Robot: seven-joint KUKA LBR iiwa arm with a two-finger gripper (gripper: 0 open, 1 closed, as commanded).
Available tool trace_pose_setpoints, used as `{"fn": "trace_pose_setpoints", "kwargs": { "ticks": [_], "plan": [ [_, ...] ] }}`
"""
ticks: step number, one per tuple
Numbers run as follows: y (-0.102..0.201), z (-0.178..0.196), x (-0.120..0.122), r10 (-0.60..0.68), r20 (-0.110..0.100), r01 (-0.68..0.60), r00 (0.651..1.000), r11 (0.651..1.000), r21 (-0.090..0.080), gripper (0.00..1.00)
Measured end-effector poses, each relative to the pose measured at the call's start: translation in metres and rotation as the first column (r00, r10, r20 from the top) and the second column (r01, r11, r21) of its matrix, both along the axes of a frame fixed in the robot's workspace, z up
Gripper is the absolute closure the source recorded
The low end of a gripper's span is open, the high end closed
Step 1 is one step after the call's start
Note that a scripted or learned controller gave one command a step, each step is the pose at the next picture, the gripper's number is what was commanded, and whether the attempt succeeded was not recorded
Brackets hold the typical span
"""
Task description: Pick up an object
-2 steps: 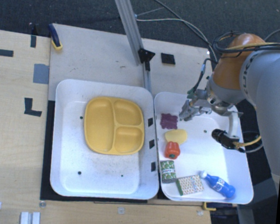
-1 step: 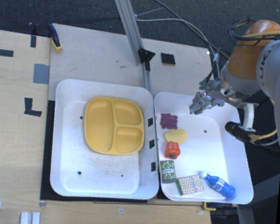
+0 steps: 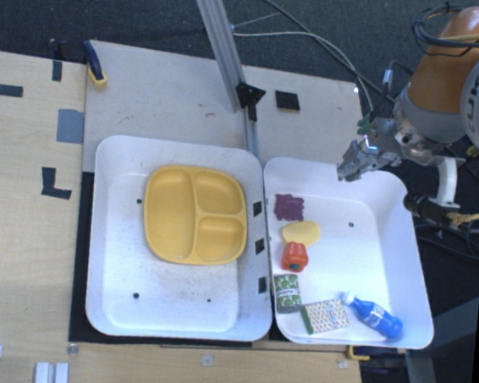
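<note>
The gripper (image 3: 350, 170) hovers over the right bin's (image 3: 404, 246) far rim, fingers' state impossible to tell, blue bottle (image 3: 374, 317) in the near right corner.

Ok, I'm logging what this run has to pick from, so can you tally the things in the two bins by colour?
Yellow: 2, the divided plate in the left bin and a small yellow piece in the right bin
Purple: 1
Red-orange: 1
Green: 1, a packet
Patterned: 1, a flat packet
Blue: 1, a bottle
Total: 7
</note>
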State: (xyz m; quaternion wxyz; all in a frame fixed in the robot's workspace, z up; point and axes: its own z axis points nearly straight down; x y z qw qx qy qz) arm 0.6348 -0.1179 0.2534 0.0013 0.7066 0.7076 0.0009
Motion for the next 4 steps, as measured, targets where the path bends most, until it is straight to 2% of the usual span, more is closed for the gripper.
{"fn": "trace_pose_setpoints", "kwargs": {
  "ticks": [2, 4],
  "plan": [
    [0.103, -0.024, -0.043, 0.004, -0.007, -0.004, 1.0, 1.0, 0.001, 1.0],
    [0.212, -0.011, -0.067, 0.006, -0.005, -0.006, 1.0, 1.0, 0.002, 1.0]
  ]
}}
